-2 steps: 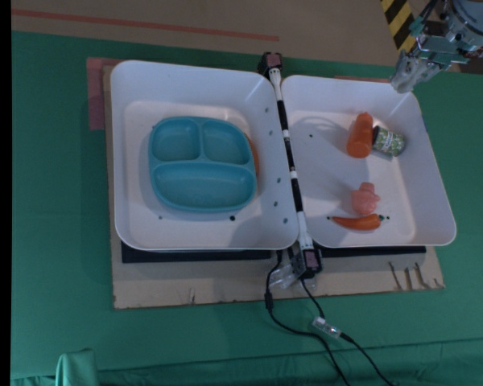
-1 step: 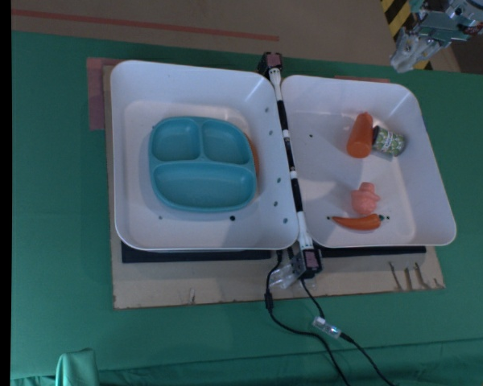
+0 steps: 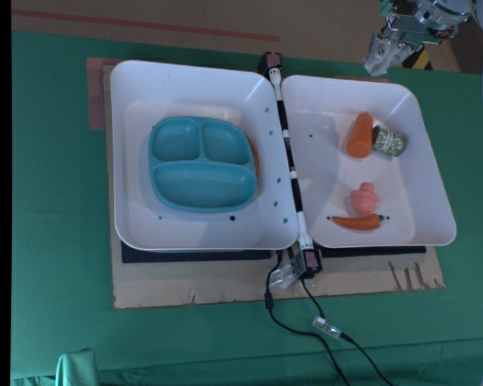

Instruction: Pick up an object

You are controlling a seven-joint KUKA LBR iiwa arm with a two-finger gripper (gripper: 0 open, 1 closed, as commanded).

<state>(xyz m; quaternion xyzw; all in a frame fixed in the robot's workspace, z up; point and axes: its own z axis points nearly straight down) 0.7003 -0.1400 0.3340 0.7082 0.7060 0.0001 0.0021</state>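
The right bin (image 3: 419, 135) holds an orange carrot-shaped piece (image 3: 359, 135) standing on a slant, with a small dark jar with a green-white label (image 3: 388, 141) lying right beside it. Nearer the front lie a pink lumpy toy (image 3: 363, 199) and a red-orange chili pepper (image 3: 357, 222). My gripper (image 3: 380, 58) hangs above the bin's far rim, high over the bench at the top right, apart from every object. Nothing sits between its fingers.
The left bin (image 3: 129, 135) holds a teal three-compartment plate (image 3: 201, 164). A black-and-white divider bar (image 3: 288, 151) runs between the bins. Cables (image 3: 306, 312) trail over the green cloth at the front. Yellow-black hazard tape (image 3: 419, 55) lies behind the gripper.
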